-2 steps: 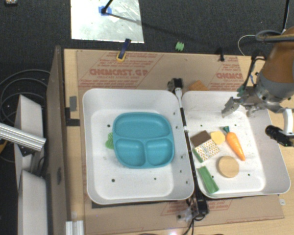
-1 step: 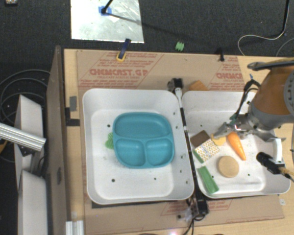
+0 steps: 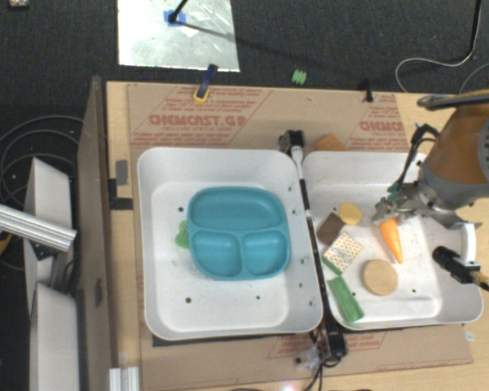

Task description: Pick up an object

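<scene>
The arm (image 3: 464, 157) is reaching in from the right edge of the view, its grey body and orange band hanging over the far right part of the right bin (image 3: 456, 304). The gripper (image 3: 394, 210) is sitting low over that bin, and its state cannot be told, because the metal tip is too small and cluttered to read. An orange carrot (image 3: 391, 240) is lying just below the gripper tip, its broad end right at the tip and its narrow end pointing toward the near side of the bin; whether the two are touching cannot be told. A small yellow piece (image 3: 350, 213) is lying to the left of the gripper, near it but apart. A brown block (image 3: 330, 226) is resting beside the yellow piece, close to the divider between the bins. Nearer the camera, a pale checkered piece (image 3: 343, 252) is sitting left of the carrot, a round tan disc (image 3: 381, 278) is lying just below the carrot's narrow end, and a green bar (image 3: 344, 297) is lying slanted at the bin's near left corner. The left bin (image 3: 159, 300) is holding a blue divided tray (image 3: 239, 231) with a bit of something green (image 3: 182, 235) peeking out from its left edge.
</scene>
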{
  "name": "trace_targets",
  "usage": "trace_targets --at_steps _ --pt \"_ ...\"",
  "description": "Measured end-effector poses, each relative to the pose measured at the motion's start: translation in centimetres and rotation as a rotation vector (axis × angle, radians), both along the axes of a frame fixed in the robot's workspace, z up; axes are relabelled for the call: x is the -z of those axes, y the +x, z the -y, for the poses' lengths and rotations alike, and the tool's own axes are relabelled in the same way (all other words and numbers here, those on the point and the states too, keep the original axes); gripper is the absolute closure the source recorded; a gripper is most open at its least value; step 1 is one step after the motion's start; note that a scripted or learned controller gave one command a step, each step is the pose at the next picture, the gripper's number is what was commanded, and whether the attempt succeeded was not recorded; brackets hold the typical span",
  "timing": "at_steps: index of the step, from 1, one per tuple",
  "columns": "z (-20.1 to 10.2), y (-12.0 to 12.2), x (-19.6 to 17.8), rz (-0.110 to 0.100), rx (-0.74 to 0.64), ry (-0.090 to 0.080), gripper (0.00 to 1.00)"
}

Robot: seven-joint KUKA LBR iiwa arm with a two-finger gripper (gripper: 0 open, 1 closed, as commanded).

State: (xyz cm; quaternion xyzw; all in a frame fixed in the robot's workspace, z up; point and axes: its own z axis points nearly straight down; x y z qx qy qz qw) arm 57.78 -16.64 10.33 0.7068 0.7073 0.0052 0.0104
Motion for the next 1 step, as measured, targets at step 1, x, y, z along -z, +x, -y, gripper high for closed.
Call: trace_targets --at_steps 1 --pt "-9.57 0.62 -8.66 -0.012 -0.013 0.010 1.00"
